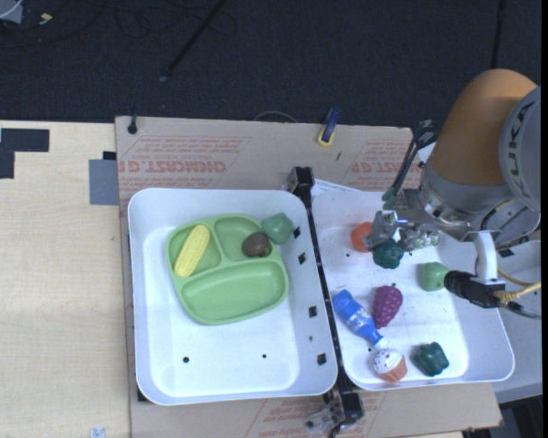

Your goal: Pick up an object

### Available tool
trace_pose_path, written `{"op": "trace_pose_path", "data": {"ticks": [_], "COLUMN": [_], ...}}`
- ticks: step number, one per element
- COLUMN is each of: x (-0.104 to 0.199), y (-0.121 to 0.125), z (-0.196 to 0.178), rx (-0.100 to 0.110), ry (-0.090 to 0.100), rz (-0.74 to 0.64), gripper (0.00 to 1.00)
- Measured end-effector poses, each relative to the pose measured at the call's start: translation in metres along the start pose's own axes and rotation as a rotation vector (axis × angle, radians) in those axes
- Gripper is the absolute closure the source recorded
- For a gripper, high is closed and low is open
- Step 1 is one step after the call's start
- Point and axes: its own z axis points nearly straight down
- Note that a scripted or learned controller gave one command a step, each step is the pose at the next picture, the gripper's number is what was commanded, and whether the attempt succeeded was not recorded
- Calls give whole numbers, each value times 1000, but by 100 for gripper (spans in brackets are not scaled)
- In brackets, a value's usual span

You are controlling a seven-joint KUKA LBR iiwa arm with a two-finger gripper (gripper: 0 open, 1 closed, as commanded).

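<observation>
At right of frame the gripper (pixel 389 241) hangs over the right bin (pixel 493 359), a dark green object (pixel 387 255) between its fingers. In the left bin (pixel 155 354), a green tray (pixel 228 295) carries yellow corn (pixel 191 249).

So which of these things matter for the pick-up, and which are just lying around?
In play:
gripper
dark green toy right under it
orange toy beside it

Lying about:
purple grapes
blue bottle
cupcake
green tray with corn
</observation>
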Motion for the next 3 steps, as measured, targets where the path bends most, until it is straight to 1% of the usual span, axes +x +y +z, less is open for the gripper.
{"op": "trace_pose_path", "data": {"ticks": [1,2,3], "x": [-1,37,30], "y": [0,28,35], "z": [-12,-8,-16], "rx": [5,5,5], "ry": [1,2,1], "rz": [0,-3,-1], "gripper": [100,100,100]}}
